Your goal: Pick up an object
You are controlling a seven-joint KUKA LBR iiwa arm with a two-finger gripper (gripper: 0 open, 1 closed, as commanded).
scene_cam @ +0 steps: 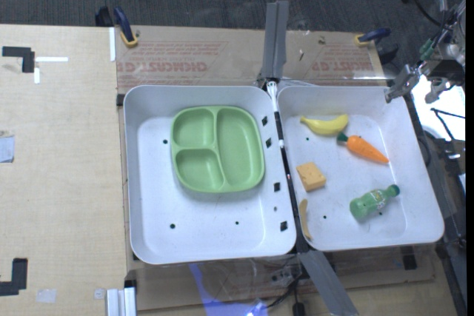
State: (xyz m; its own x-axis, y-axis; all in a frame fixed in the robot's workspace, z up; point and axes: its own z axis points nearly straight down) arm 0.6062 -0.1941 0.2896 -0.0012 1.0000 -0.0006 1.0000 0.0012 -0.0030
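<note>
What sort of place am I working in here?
Probably a robotics lab test bench: two shallow white plastic bins clamped to a board, toy food like a yellow banana and orange carrot, and a green divided plate.

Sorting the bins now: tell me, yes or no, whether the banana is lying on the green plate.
No. The banana lies in the right bin beside the carrot, while the green plate sits in the left bin.

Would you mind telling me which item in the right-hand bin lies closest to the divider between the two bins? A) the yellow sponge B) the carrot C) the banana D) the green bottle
A: the yellow sponge sits just beside the divider, while the banana, carrot and green bottle all lie further toward the right of the right bin.
</note>
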